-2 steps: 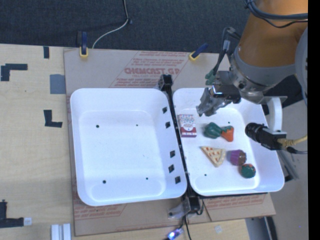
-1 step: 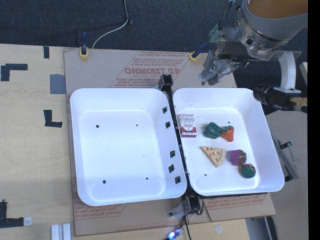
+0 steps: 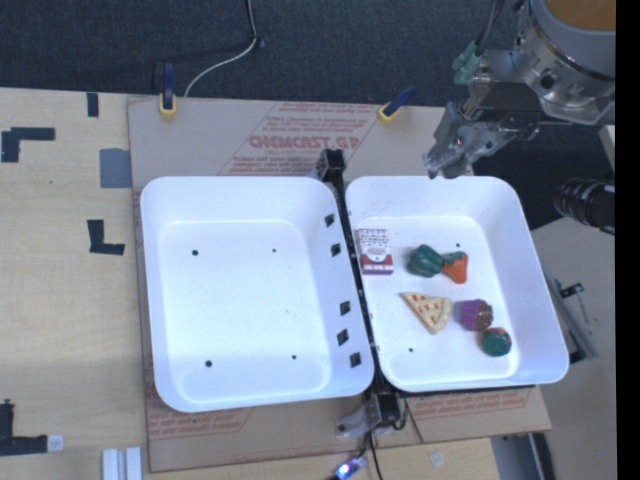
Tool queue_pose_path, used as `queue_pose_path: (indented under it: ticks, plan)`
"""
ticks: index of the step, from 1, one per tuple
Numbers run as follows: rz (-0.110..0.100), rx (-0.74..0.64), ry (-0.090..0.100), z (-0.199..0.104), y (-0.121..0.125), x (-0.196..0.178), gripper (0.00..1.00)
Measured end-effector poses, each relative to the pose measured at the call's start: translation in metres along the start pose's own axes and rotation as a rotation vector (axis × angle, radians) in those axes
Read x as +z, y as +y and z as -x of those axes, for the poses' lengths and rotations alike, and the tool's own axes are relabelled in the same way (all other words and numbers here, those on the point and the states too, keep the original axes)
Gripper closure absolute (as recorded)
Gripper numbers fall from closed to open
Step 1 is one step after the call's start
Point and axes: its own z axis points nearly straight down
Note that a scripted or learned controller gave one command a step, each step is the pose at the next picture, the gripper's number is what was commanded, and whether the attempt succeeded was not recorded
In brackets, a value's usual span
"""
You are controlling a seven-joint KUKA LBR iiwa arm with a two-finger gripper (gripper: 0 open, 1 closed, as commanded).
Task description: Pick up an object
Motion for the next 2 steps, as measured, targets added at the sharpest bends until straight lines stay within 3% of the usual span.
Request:
queue_pose_path:
  ticks: [2]
  plan:
    - [-0.006, 0.001, -0.003, 0.0001, 0.0028, -0.016, 1.0]
